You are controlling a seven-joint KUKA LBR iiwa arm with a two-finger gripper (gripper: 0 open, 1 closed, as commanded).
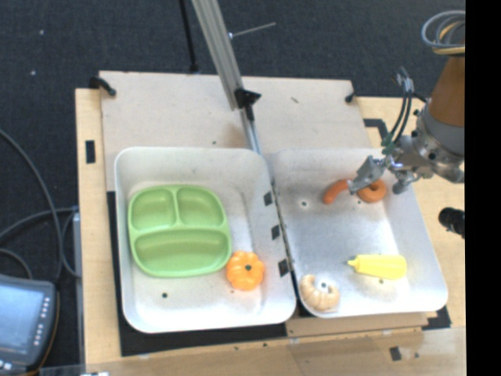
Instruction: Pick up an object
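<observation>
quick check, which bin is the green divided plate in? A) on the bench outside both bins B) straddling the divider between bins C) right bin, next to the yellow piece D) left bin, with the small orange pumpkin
D: the green divided plate lies inside the left bin, and the small orange pumpkin sits at its lower right corner in the same bin.
</observation>
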